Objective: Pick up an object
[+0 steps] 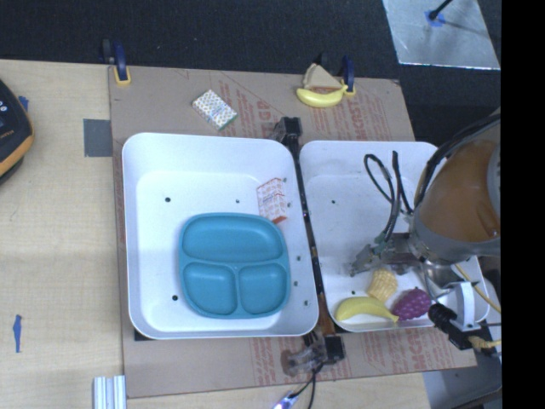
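In the right bin (341, 177) a yellow banana (364, 311) lies at the near edge. Beside it are a yellow corn cob (383, 284) and a purple grape bunch (412, 303). My gripper (375, 260) hangs low over the right bin, just above the corn cob, with dark fingers (362, 261) pointing left. The grey arm with its orange band (464, 198) covers the bin's right side. In the left bin (145, 169) rest a blue three-part plate (233, 263) and a small red-and-white packet (273, 200).
Outside the bins, at the back of the bench, lie a second banana with a sandwich piece (321, 89) and a small patterned packet (214, 108). Black cables (385, 181) loop over the right bin's back half. A yellow-black device (10, 130) sits at far left.
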You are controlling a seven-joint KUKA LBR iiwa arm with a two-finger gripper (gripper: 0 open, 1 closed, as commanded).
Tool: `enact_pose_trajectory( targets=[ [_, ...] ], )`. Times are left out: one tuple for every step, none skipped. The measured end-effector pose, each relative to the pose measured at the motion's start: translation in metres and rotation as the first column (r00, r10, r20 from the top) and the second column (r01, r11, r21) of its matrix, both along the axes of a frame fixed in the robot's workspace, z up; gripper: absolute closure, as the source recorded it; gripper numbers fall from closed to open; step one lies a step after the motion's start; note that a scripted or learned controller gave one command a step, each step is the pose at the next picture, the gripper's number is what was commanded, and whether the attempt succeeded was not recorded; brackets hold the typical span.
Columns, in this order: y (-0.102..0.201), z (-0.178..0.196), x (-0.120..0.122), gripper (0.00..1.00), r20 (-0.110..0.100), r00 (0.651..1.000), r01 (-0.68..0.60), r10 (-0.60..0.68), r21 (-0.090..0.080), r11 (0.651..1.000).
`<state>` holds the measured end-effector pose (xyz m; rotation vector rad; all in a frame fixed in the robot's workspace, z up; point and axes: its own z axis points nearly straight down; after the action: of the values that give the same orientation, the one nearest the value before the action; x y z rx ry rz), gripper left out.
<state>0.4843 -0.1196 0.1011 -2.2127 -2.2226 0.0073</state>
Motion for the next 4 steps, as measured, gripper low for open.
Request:
enact_pose_trajectory(
  targets=[
    [-0.061,0.061,0.094,0.00,0.007,1.000,0.001,-0.001,-0.002,1.000],
    [-0.040,0.069,-0.006,0.00,0.003,1.000,0.000,0.000,0.000,1.000],
    [0.013,-0.010,-0.009,0.00,0.002,1.000,-0.002,0.002,0.001,1.000],
    [0.012,0.000,-0.009,1.00,0.000,1.000,-0.005,0.005,0.000,1.000]
  ],
)
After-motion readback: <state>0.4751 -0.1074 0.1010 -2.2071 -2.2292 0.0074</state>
